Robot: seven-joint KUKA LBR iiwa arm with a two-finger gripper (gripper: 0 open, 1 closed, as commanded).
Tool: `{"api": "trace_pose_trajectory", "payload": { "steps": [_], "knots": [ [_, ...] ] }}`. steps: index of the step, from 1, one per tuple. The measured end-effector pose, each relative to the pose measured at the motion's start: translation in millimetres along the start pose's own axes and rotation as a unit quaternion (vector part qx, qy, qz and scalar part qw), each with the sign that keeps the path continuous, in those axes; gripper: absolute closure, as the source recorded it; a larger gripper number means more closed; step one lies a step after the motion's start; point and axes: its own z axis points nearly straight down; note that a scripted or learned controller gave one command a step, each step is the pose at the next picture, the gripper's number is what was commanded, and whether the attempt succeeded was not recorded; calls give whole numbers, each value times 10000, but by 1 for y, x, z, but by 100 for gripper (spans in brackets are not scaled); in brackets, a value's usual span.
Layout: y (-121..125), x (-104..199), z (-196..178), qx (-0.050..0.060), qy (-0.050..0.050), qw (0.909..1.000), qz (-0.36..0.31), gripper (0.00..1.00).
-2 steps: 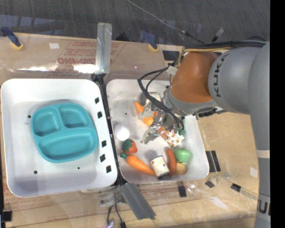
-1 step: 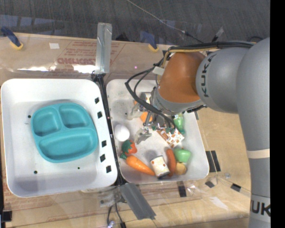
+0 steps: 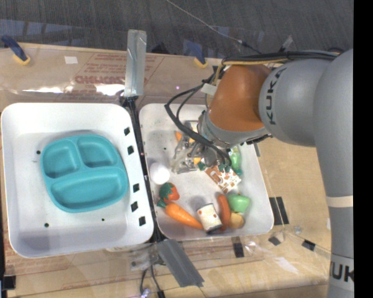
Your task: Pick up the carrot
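Observation:
The carrot point(image 3: 181, 215) is orange and tapered. It lies flat near the front of the right bin point(image 3: 150, 124), pointing to the front right. My gripper point(image 3: 188, 156) hangs low over the middle of that bin, under the orange wrist band. It is behind the carrot, about a hand's width away, among small toys. The carrot lies apart from it, untouched.
A red and green toy point(image 3: 168, 193) touches the carrot's thick end, with a white ball point(image 3: 160, 174) behind it. A small white can point(image 3: 208, 217), a red sausage shape point(image 3: 224, 208) and a green pepper point(image 3: 239, 202) lie right of the carrot. The left bin point(image 3: 18, 120) holds a teal divided plate point(image 3: 84, 171).

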Motion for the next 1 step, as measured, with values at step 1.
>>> {"api": "trace_pose_trajectory", "payload": {
  "steps": [1],
  "knots": [
    [42,-38,-92,2,-17,9905,-1375,100]
  ]
}}
